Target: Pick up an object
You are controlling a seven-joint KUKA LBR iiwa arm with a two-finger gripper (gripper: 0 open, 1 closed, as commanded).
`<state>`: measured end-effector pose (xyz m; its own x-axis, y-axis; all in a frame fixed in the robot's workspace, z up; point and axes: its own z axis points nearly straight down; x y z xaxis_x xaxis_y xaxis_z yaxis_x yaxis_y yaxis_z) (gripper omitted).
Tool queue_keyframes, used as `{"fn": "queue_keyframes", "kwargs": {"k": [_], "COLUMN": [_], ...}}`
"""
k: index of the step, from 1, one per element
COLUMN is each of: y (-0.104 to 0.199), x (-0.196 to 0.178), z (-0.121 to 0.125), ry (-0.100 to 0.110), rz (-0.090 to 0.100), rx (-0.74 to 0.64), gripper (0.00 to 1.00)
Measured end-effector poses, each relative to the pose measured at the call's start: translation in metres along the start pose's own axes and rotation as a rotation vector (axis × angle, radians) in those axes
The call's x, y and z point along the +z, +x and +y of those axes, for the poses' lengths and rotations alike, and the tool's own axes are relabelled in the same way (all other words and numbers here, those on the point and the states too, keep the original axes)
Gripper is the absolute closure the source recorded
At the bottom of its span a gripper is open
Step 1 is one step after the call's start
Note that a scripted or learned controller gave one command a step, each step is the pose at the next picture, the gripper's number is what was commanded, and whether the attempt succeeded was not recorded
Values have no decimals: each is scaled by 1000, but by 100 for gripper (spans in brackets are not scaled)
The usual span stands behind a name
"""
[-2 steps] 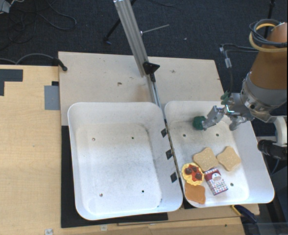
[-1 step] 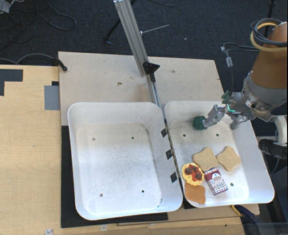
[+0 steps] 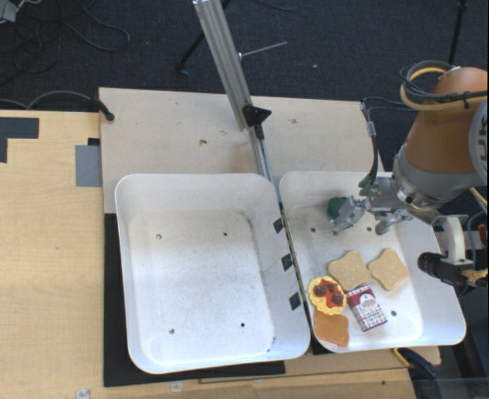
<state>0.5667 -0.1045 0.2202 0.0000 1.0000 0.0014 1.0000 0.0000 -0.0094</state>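
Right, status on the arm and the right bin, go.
Pincer low in right bin, at green object; grip unconfirmed. Two toast slices, pizza piece, red carton lie nearer the front, apart from it.

Two shallow white plastic bins, left point(image 3: 136, 223) and right point(image 3: 444, 327), sit side by side on one pale wooden table point(image 3: 170, 131). The right bin holds two tan toast slices point(image 3: 348, 268) point(image 3: 388, 269), one small green object point(image 3: 338, 208), one round red-and-yellow pizza piece point(image 3: 327, 294), one orange-brown flat piece point(image 3: 332, 330) and one small red carton point(image 3: 367, 307).
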Motion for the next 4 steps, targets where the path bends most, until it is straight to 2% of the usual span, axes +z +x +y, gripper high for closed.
{"fn": "queue_keyframes", "kwargs": {"k": [1,2,3,4], "y": [2,-2,-5,-12], "x": [44,105,92,31], "z": [-2,-9,-8,-7], "ry": [-1,1,-5,-12], "rz": [0,1,0,-2], "rx": [0,1,8,6], "gripper": [0,0,100,100]}}
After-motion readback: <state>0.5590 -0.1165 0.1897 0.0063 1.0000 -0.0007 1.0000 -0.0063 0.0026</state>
